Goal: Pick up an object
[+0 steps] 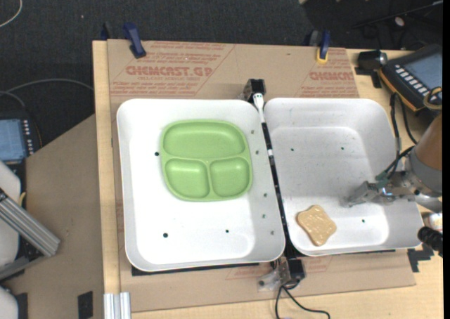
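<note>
Two shallow white bins side by side on the tabletop (pixel 176 64), a brown board printed with red lettering. Left bin (pixel 140 219) holding a green divided plate (pixel 206 159), three compartments, lying flat toward the bin's 11 o'clock part. Right bin (pixel 330 121) carrying a tan, flat, irregular object (pixel 316 225) (a cookie-like or sponge-like piece, hard to tell which) near the bin's 7 o'clock corner, close to the front wall.

End effector (pixel 354 198) reaching in from 3 o'clock, low over the right bin's floor, pointing toward 9 o'clock. Nothing visible between its fingers; whether wide or narrow cannot be told at this angle. Positioned at about 2 o'clock from the tan object, near it but apart, not touching.

Black clip (pixel 255 88) at the 12 o'clock end of the seam between bins. Blue clamp (pixel 133 38) and a yellow-and-blue clamp (pixel 323 47) on the board's far edge. Tablet-like pendant (pixel 415 75) at the tabletop's 2 o'clock corner.
</note>
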`<act>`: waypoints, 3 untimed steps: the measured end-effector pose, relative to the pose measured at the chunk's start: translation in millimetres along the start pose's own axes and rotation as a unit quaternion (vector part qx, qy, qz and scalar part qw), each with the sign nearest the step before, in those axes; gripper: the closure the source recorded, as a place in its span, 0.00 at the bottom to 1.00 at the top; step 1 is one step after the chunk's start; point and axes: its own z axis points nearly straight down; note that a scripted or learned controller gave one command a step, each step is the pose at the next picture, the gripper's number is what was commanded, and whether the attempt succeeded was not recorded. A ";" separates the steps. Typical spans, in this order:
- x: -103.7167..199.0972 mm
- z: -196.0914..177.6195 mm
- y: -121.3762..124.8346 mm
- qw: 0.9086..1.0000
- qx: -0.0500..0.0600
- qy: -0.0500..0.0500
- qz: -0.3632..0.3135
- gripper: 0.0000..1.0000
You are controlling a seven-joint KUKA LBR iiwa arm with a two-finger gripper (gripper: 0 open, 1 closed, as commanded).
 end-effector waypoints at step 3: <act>152.9 -93.3 6.1 1.000 0.001 -0.001 -0.001 1.00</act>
